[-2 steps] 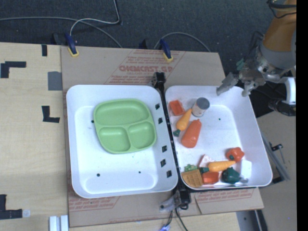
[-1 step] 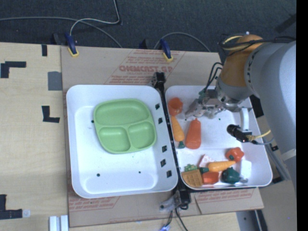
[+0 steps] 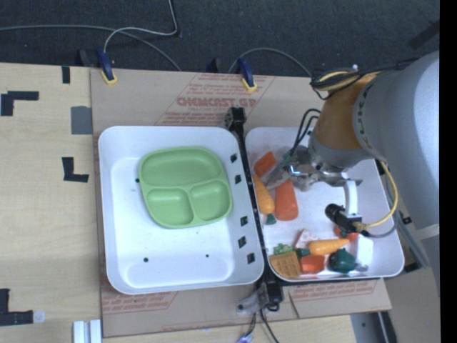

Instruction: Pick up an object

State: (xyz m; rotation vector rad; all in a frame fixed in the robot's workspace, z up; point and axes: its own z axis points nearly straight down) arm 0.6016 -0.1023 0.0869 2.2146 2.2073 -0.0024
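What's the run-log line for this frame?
arm: over right bin | gripper: above red piece | grasp: unconfirmed | left bin: green plate

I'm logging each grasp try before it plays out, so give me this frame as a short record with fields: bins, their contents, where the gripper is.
left bin: holds a green divided plate
right bin: holds toy foods
near gripper: red-orange piece, yellow-orange piece, small orange piece
front of right bin: carrot amid a cluster of pieces
gripper: low over right bin's rear left part, above the red-orange piece
grasp: nothing seen between the fingers
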